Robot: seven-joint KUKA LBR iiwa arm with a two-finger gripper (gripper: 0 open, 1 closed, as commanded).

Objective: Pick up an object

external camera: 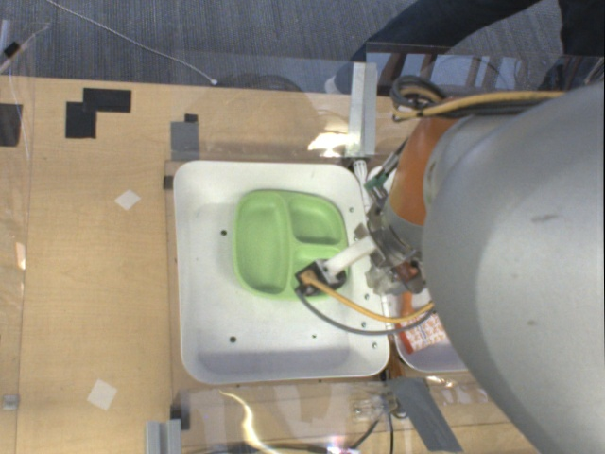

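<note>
Green divided plate (274, 244) lying flat in white bin (203, 329), ctr-right. Nearly square, big compartment running far edge to near edge, small pair facing right edge. Gripper (383, 253) by plate's right rim, open or closed: can't tell. Approach step, prob.; next needs pinch on that thin rim.

Right bin (405, 350) is mostly covered by the arm (510, 253); a red-white item (428, 330) in it is only partly seen.
</note>
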